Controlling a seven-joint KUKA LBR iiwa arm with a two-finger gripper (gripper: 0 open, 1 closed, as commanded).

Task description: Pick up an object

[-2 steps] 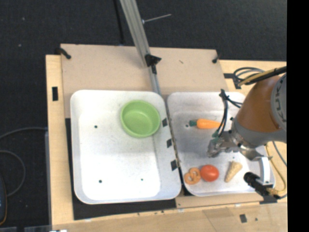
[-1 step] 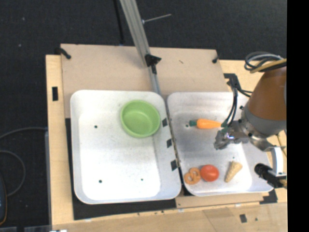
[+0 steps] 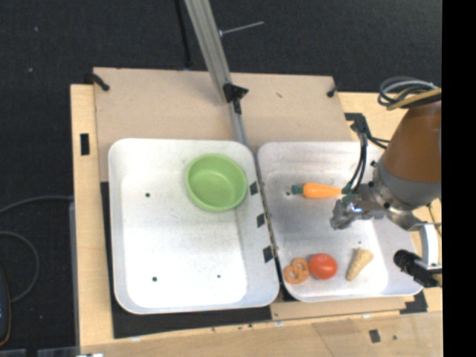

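- Arm (image 3: 416, 151), grey with orange band, comes in from the bench's right edge, over the right bin (image 3: 297, 162).
- Gripper (image 3: 343, 216) sits low over the middle of the right bin, just below and right of the carrot's tip; jaws too small and blurred, can't tell whether open or closed. Nothing seen between them.
- Carrot (image 3: 320, 191), orange with green stub, lies flat in the right bin's far half, pointing sideways, stub toward the divider between the bins.
- Tomato (image 3: 322, 265), red and round, near the right bin's near edge.
- Orange pretzel-like piece (image 3: 297, 271) just left of the tomato, touching or almost, at the near-left corner of the right bin.
- Cone (image 3: 360, 262), tan, lies tilted, right of the tomato, apart from it.
- Green bowl (image 3: 216, 182), upright, in the left bin (image 3: 149, 274), at its far-right corner.
- Bench (image 3: 178, 103) tan, both bins side by side on it.
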